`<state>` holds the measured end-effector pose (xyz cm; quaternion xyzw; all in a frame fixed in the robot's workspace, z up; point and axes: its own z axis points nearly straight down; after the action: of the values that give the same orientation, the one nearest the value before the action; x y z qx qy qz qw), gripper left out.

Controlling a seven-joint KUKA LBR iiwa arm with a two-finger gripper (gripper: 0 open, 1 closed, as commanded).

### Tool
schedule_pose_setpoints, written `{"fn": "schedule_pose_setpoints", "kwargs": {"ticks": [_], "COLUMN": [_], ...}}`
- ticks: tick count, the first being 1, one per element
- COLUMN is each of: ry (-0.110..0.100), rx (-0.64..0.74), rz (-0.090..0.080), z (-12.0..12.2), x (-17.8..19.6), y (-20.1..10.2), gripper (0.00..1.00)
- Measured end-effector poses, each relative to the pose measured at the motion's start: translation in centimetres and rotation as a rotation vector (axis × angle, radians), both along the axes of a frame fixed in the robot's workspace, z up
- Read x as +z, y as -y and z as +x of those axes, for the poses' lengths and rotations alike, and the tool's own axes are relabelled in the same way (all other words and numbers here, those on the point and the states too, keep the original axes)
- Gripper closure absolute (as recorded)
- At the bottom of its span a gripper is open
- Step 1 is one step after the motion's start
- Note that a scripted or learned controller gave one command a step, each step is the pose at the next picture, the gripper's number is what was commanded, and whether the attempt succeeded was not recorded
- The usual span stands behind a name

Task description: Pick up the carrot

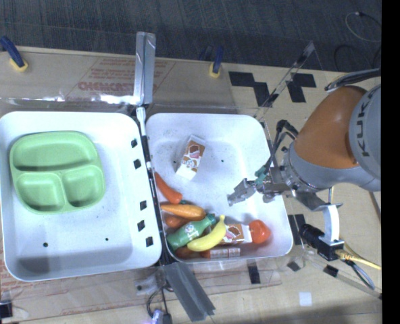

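The bench [186, 79] bears two white bins. The right bin [213, 123] sits under the claw [244, 193]; the left bin [24, 248] lies well left of it

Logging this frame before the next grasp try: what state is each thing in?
gripper: above right bin, holding nothing visible
carrot: lying at right bin's left wall, ungrasped
small carton: lying alone, upper part of bin
banana: in pile at front
green tray: flat in left bin
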<state>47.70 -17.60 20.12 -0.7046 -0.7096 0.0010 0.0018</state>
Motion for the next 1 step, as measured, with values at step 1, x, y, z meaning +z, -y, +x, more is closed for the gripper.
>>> {"fn": "schedule_pose_setpoints", "kwargs": {"ticks": [1], "ry": [0.03], "rx": [0.513], "rz": [-0.013], "z": [0.8], "x": [-10.13], "y": [-5.25], "gripper": [0.0]}}
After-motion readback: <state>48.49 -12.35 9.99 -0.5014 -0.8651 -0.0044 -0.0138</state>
